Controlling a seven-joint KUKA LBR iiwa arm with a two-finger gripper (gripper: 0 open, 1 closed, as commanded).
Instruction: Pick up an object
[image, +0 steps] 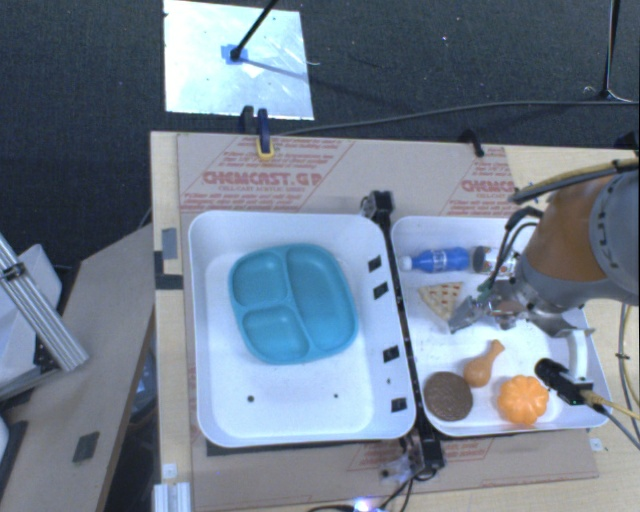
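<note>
The right bin (432, 345) holds a blue bottle (440, 260) lying on its side at the back. In front of the bottle lies a tan pizza slice (438, 297). A tan drumstick (483, 364), a brown round patty (449, 396) and an orange pumpkin (523, 398) lie along the front. My gripper (468, 315) hangs low in the middle of this bin, just right of the pizza slice and behind the drumstick. I see nothing held in it.
The left bin (215, 400) holds a blue divided plate (292, 303). A black divider (392, 310) runs between the two bins. The arm's grey and orange body (580, 245) covers the right bin's far right side.
</note>
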